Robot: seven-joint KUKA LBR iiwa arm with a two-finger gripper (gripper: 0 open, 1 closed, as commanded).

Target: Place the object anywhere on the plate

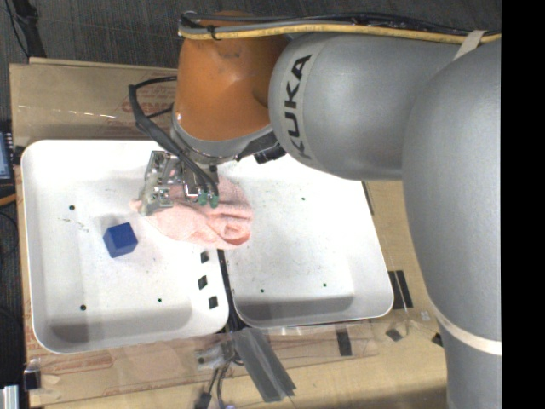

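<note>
Over the left bin: the gripper [162,186] is seen hanging from the wrist, a cluster of bright metal parts with small green fittings; its fingertips are set close to the bin floor, just beside the pink plate's left edge.
Claw state: it cannot be told whether the fingers are spread or closed, since the metal parts blur together and nothing is seen between them.
Arm [341,100]: smooth grey casing, rounded and bulky, marked with dark KUKA lettering; an orange band [221,79] is wrapped above the wrist, glossy and drum-shaped. Much of the right bin is covered by it.
Cables: a yellow-and-black bundle is run along the top of the arm, and thin dark loops are seen beside the orange band.
Plate [223,220]: pale pink, flat, irregular in outline, laid across the seam where the two bins meet; its upper part is hidden under the wrist.
Object [120,239]: a small blue cube with matte faces and crisp edges, resting on the floor of the left bin, well apart from the plate and left of the gripper.
Left bin [51,313]: shallow white tray with rounded corners, dotted with small dark holes.
Right bin [341,301]: the same white tray, faintly speckled; its far side is hidden by the arm.
Bench [68,92]: brown, cardboard-like surface, partly cut off at the picture's edges.
</note>
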